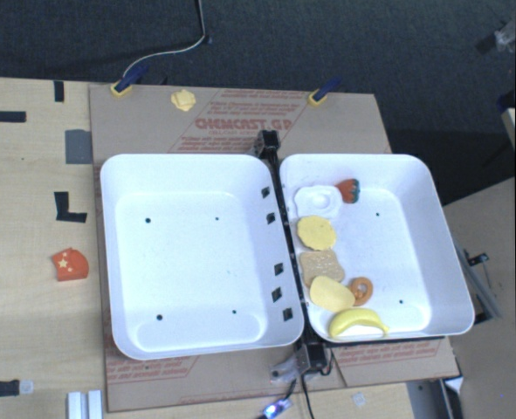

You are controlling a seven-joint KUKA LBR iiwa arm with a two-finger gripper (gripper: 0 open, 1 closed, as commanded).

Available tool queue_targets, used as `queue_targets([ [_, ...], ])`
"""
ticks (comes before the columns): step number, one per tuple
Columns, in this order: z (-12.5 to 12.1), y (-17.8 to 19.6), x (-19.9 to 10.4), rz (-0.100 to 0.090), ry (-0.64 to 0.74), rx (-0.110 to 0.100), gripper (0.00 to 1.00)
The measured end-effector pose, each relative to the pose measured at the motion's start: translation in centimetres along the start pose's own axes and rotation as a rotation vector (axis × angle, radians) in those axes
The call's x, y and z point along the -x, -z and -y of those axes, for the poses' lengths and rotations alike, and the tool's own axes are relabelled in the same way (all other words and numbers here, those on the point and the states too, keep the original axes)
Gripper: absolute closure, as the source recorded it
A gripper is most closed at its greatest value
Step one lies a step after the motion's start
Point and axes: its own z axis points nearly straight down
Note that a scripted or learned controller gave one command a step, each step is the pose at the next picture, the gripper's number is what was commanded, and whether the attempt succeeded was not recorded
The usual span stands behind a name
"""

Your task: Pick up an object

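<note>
Banana (357, 323) lies crosswise near the right bin's (415, 234) front wall, ends curving down (toy food (331, 292) crowds just behind). Left bin (188, 260) sits beside; the claw's state can't be told.

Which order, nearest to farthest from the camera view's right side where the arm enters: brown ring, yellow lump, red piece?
1. Brown ring, in the right bin.
2. Yellow lump, on the cardboard behind the left bin.
3. Red piece, on the bench left of both bins.
</note>
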Motion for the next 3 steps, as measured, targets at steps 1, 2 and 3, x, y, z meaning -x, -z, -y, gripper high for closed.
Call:
queue_targets([
  [1,0.1,-13.9,-8.3,-0.006,0.004,-0.013,1.0],
  [2,0.0,-5.0,-10.2,-0.001,0.002,0.007,1.0],
  [3,0.0,0.4,-9.9,-0.002,0.001,0.006,1.0],
])
